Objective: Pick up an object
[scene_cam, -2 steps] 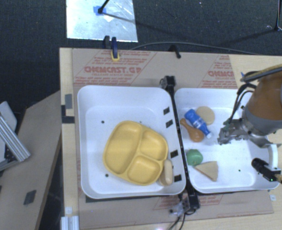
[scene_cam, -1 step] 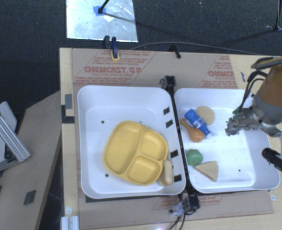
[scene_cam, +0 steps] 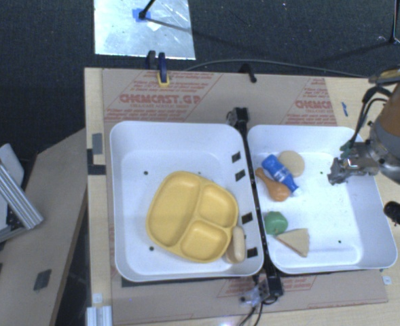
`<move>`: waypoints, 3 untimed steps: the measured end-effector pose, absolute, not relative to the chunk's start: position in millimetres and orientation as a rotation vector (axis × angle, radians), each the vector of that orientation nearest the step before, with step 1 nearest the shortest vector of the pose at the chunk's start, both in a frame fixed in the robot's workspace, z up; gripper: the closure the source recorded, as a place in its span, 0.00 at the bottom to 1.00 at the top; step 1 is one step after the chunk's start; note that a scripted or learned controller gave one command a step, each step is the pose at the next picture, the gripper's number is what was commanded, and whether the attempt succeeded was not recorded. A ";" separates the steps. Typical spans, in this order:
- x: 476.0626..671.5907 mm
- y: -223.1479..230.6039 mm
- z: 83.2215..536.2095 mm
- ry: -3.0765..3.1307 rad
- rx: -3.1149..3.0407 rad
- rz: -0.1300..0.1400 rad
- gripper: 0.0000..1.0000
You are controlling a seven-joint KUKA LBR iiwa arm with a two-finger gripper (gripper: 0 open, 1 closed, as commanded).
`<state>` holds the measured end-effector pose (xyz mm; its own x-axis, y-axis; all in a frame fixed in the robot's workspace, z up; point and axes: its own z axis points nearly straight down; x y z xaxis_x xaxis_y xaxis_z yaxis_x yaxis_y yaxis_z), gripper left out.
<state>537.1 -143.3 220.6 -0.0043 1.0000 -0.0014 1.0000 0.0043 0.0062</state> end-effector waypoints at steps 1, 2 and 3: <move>532.9 -151.0 269.5 2.221 2.213 0.005 1.00; 534.1 -108.1 268.1 2.229 2.212 0.002 1.00; 532.3 -58.9 271.4 2.231 2.211 0.004 1.00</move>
<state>532.3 -58.9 271.4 -0.0093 1.0000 0.0014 1.0000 0.0093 0.0021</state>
